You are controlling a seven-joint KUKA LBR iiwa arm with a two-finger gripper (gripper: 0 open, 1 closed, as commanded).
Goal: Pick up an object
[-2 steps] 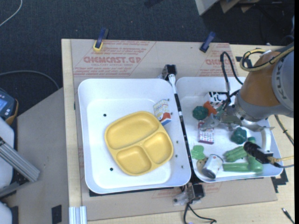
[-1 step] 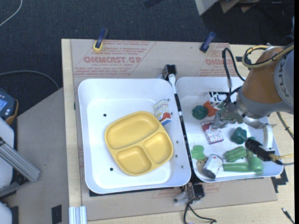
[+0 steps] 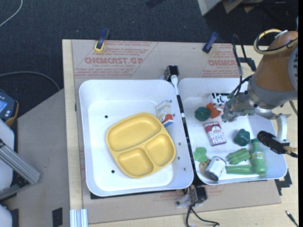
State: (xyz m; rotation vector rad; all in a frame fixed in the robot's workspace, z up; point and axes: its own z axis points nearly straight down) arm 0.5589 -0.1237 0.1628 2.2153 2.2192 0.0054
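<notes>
I have the gripper (image 3: 230,113) low over the right bin (image 3: 277,171), apparently going for the orange toy (image 3: 216,110) beside the green lump (image 3: 202,113), though its grip I cannot tell.

The yellow divided plate (image 3: 140,144) looks like smooth, slightly glossy plastic. Both white bins (image 3: 94,126) are smooth and matt. The table (image 3: 142,60) is covered in printed brown paper, dull and flat.
</notes>
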